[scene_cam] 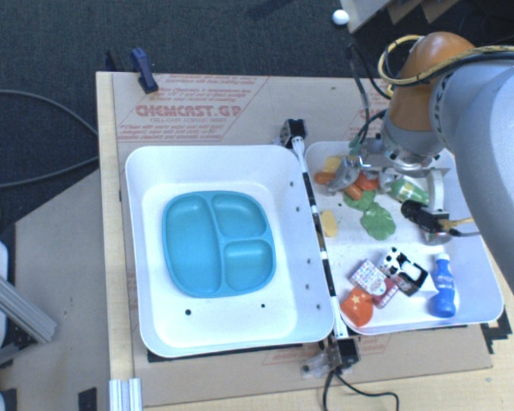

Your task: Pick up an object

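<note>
2 bins: left bin (146, 255) carries a blue divided plate (219, 242); right bin (488, 302) carries the clutter.
Gripper (366, 171): low at the right bin's far end — its opening cannot be told.
Nearest targets: orange piece (325, 178), green toy (378, 222), yellow piece (328, 223).
Risk: pieces crowd together here — a close could nudge 1 aside or pinch 2.
</note>
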You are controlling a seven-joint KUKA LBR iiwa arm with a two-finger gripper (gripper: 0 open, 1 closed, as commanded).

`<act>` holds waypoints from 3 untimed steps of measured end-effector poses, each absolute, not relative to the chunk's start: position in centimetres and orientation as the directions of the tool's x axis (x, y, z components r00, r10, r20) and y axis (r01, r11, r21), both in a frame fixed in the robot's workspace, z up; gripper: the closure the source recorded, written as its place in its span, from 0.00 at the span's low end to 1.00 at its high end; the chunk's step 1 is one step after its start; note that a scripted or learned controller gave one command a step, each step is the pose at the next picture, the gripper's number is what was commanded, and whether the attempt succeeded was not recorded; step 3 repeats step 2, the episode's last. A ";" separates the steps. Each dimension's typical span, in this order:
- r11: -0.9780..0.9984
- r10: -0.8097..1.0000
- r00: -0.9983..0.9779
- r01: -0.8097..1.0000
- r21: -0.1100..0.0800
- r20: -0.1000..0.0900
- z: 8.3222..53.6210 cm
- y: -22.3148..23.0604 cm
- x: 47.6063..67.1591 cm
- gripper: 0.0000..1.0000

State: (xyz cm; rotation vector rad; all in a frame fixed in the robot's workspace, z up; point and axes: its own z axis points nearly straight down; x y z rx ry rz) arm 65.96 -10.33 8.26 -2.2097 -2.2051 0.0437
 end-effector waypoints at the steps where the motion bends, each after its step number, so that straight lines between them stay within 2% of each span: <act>1: 0.000 1.000 0.000 1.000 -0.003 -0.001 8.5 -9.6 64.5 0.00; 2: 0.000 1.000 0.000 1.000 -0.012 -0.002 9.4 -9.7 64.4 1.00; 3: 0.000 1.000 0.000 1.000 -0.012 -0.002 9.4 -9.7 64.4 1.00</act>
